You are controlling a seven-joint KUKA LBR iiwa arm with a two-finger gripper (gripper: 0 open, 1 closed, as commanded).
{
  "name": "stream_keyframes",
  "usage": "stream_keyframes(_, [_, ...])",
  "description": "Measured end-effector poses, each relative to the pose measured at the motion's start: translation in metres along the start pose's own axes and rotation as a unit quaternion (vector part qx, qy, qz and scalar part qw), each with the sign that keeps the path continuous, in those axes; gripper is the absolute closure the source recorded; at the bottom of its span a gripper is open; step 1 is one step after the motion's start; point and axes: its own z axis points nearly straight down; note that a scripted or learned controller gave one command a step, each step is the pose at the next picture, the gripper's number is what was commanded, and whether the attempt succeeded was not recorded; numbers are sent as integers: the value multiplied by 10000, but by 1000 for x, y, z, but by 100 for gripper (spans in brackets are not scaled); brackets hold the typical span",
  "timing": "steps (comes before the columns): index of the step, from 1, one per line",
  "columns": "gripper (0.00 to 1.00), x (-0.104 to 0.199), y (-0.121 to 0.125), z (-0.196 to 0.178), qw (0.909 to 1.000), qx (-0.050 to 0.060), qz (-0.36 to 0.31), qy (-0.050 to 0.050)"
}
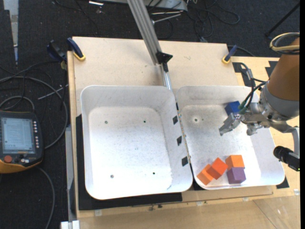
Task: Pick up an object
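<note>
My gripper hangs over the middle of the right bin, reaching in from the right. Its two grey fingers stand apart and I see nothing between them, so it is open. A small blue block shows just behind the left finger, on the far side; whether it touches the finger I cannot tell. At the bin's front lie two orange blocks side by side, a third orange block and a purple block against it. The gripper is well behind that cluster.
The left bin shares a raised middle wall with the right one. A slanted metal pole ends at the bins' back edge. Yellow clamps sit at the board's far corners. A teach pendant lies off to the left.
</note>
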Motion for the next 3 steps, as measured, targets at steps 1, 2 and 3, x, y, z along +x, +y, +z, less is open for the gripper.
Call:
stream_keyframes(1, [0, -42, 54, 12, 10000, -15, 10, -16])
stream_keyframes(2, [0, -86, 122, 166, 10000, 14, -4, -9])
stream_keyframes(3, [0, -79, 160, 168, 9994, 348, 58, 56])
